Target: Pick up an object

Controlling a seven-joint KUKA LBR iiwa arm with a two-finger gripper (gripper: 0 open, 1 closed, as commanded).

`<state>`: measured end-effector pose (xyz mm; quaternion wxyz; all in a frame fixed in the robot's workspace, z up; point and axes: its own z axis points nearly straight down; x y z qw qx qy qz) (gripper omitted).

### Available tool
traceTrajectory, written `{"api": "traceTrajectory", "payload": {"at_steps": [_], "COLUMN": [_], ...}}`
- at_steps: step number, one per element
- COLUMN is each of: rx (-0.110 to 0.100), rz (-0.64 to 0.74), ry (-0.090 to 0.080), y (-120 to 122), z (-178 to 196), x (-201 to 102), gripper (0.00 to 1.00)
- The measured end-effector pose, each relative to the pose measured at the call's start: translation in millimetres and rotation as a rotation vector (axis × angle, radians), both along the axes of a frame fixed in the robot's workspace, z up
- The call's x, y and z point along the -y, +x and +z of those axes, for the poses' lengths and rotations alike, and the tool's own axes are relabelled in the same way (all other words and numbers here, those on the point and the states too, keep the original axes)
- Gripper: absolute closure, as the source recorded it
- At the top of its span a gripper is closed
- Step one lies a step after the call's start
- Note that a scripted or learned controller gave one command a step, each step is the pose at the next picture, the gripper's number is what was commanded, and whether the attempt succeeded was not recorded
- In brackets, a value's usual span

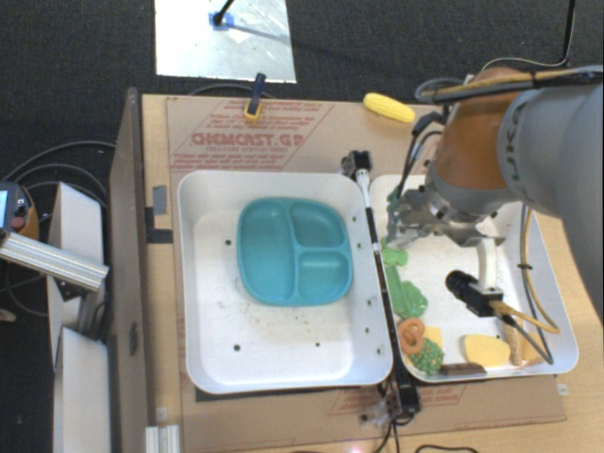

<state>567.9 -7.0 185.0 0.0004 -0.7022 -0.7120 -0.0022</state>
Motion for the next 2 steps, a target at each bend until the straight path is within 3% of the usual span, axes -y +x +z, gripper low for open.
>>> {"api": "traceTrajectory", "payload": {"at_steps": [1, 2], "rx": [0.007, 0.001], "rz": [-0.009, -0.004], "ry": [-0.005, -0.003], "y": [51.6, 66.9], "z": [49.8, 27.4], "x": [25.5, -57.0], "gripper": [1.0, 1.0]}}
